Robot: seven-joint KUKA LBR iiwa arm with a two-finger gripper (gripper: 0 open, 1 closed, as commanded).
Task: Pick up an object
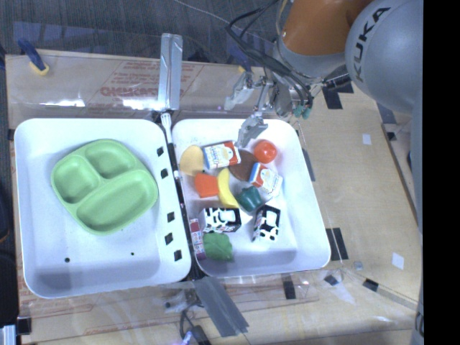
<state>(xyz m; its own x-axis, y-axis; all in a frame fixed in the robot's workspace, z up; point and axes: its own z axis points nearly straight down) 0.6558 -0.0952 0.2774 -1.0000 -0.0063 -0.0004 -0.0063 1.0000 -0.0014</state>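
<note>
The right bin (305, 225) holds a heap of toy food: a yellow round piece (190, 160), a small juice carton (221, 154), a red tomato (265, 151), an orange block (206, 185), a banana (227, 190), a teal cup (250, 199), two cow-patterned boxes (221, 220) (267, 223) and a green lump (218, 246). My gripper (244, 111) hangs over the far rim of this bin, just above the carton. It is open with nothing between its fingers.
The left bin (36, 264) carries a green divided plate (106, 185). A metal upright (170, 70) stands at the back between the two bins. Cables trail from the wrist above the right bin's far edge.
</note>
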